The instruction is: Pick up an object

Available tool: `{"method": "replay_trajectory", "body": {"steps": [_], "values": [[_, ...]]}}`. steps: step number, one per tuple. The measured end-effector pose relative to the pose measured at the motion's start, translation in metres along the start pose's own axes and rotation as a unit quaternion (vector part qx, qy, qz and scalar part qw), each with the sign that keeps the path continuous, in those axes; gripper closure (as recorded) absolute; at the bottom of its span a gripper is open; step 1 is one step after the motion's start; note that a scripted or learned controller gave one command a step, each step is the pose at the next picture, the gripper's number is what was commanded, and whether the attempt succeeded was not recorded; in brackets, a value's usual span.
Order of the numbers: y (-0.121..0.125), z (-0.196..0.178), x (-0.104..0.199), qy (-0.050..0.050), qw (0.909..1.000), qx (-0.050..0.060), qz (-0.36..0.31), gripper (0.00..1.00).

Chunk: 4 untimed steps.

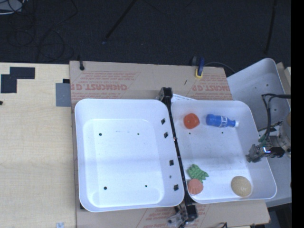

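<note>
Four small objects lie in the right-hand bin (pixel 223 167) as the gripper (pixel 259 152) hangs at that bin's right rim, apparently at the approach stage of a pick, with nothing seen between its fingers; how wide the tool stands cannot be told from this angle, where it reads as a small dark cluster of metal and cable. Candidates for the grasp are a blue bottle (pixel 220 121) lying on its side near the far wall, its pale cap pointing right; a round orange-red ball (pixel 191 121) just left of it; a leafy green toy (pixel 197 172) touching a rounded orange-pink piece (pixel 195 186) near the divider (pixel 173 146); and a matte beige ball (pixel 241 185) in the near right corner, the closest of the lot to the tool. The left-hand bin (pixel 123 160) is smooth white plastic like its twin, both resting on printed brown cardboard (pixel 118 82) over a pale wood bench (pixel 33 146). By the look of things, the next move calls for choosing one target, centring over it and descending; the round pieces seem likely to roll on the slick floor, while the bottle offers a straight-sided body to close on.
</note>
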State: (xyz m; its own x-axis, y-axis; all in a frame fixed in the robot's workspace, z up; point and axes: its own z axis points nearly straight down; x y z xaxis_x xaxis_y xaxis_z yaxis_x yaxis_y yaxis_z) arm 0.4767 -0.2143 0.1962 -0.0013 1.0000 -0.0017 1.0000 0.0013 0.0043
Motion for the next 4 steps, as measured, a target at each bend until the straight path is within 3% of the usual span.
{"method": "replay_trajectory", "body": {"steps": [1,2,3,4], "values": [[0.000,-0.053,0.009,0.000,1.0000,0.000,0.000,1.00],[-0.002,-0.004,0.001,0.002,1.0000,0.005,0.001,1.00],[0.050,-0.039,0.001,0.000,1.0000,0.000,-0.001,1.00],[0.047,-0.037,0.001,0.001,1.0000,0.003,0.000,0.00]]}}
